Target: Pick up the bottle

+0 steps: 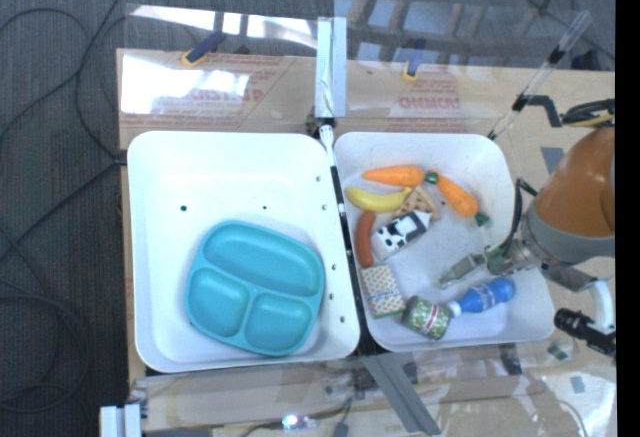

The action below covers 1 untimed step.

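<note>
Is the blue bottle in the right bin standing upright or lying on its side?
Lying on its side. The bottle stretches flat along the floor of the right bin, its white cap end pointing toward the green can.

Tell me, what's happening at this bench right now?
A robot arm reaches into the right bin, its gripper low among toy foods. The blue bottle it is meant to pick up lies on the bin floor just beside the gripper, not lifted. A blue tray sits in the left bin.
</note>
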Motion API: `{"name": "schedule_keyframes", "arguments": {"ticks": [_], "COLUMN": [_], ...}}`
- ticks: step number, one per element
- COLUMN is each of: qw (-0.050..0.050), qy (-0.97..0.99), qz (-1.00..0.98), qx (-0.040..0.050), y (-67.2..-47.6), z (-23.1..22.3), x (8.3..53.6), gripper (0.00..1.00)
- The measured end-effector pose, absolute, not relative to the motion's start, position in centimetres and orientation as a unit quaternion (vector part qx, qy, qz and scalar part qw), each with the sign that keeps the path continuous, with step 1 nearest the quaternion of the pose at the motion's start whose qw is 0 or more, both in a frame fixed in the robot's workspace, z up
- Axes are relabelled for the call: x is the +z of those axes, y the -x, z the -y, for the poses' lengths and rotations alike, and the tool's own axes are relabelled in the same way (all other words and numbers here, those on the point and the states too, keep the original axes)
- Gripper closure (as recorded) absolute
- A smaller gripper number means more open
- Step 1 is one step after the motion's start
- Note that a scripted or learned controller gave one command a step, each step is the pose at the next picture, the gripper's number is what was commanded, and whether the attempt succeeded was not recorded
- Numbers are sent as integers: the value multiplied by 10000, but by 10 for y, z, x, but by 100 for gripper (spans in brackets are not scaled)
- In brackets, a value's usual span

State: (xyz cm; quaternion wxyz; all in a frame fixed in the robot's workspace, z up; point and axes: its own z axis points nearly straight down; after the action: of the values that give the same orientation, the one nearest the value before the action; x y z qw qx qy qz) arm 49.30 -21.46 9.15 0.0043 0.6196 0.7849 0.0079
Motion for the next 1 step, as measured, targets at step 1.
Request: {"name": "schedule_keyframes", "arguments": {"ticks": [1], "qw": [45], "qy": [-5137], "qz": [-8580], "qx": [31], "y": [-489], "z": [221], "x": [91], "gripper": [0]}}
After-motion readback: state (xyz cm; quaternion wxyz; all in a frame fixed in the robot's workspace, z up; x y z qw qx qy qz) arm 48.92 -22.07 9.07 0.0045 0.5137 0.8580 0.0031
